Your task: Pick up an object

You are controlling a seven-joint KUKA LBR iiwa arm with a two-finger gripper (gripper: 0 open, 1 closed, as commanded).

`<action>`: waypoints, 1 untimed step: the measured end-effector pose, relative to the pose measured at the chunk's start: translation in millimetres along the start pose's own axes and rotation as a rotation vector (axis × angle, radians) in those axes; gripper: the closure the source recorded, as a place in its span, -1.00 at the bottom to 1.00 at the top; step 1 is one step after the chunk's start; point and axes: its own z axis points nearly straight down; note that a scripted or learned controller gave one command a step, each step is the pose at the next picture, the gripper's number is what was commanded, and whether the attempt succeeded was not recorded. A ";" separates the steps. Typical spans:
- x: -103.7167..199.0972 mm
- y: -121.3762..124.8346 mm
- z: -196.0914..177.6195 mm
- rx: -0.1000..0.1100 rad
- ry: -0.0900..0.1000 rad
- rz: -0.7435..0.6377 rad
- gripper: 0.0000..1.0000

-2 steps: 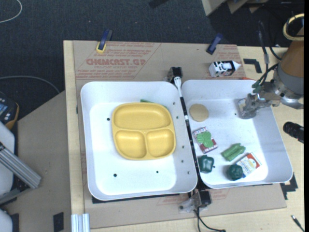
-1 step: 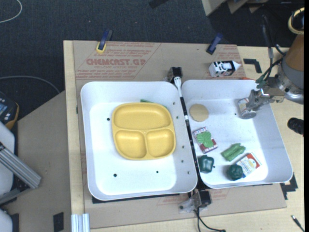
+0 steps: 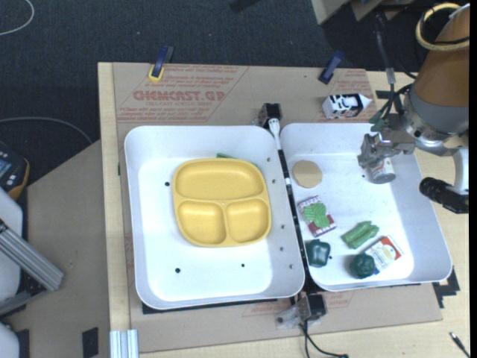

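Right bin [image 3: 417, 200]: disc [image 3: 307, 174] left of claw [image 3: 378, 162].

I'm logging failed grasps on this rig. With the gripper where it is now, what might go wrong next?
1. The gripper hovers over a bare patch of the right bin, so closing here may catch nothing.
2. The green pod, dark lump and packet lie bunched together, so a pick there could nudge neighbours.
3. The tan disc lies flat, which is hard to pinch.
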 end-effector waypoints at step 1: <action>59.0 -2.0 14.6 0.008 0.002 0.000 1.00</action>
